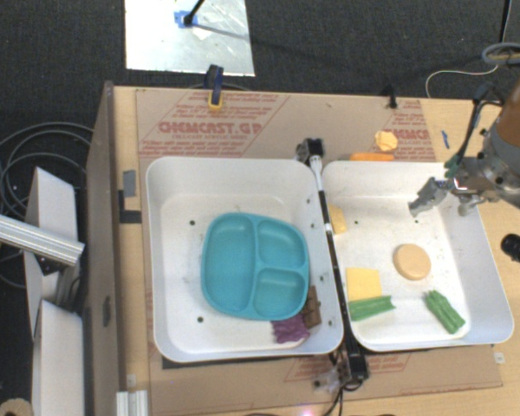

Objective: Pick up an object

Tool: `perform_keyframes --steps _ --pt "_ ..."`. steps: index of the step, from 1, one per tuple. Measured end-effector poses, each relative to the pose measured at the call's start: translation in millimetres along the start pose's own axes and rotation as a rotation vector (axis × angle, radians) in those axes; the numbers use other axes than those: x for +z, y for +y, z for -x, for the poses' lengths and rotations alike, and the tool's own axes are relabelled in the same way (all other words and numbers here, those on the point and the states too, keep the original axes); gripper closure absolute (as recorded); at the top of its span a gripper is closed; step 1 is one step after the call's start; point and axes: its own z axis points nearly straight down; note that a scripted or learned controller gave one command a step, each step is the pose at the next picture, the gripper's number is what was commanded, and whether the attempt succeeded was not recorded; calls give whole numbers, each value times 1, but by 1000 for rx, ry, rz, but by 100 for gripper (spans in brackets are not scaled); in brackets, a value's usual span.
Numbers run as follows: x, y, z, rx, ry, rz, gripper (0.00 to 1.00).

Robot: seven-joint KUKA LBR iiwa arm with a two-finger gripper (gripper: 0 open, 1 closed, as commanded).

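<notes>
My gripper (444, 201) hangs over the back right part of the right bin (494, 306), open, with nothing between its fingers. Below and left of it a tan round piece (412, 262) lies on the bin floor. A yellow square block (363, 282) sits further left, with a green stick (370, 307) just in front of it. Another green piece (445, 310) lies near the front right corner. A small yellow piece (337, 222) rests against the divider.
The left bin (169, 232) holds a teal divided plate (254, 265), with a purple piece (288, 329) and a brown piece (312, 308) at its front right. Behind the right bin, on the bench, lie a yellow item (386, 140) and an orange item (371, 156).
</notes>
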Motion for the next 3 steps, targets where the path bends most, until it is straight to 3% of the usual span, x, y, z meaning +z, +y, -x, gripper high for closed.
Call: perform_keyframes --steps 1,2,3 --pt "180 -34 31 6 0 -4 0" --pt "103 -68 63 6 -4 5 0" --pt "119 -35 20 -6 1 1 0"
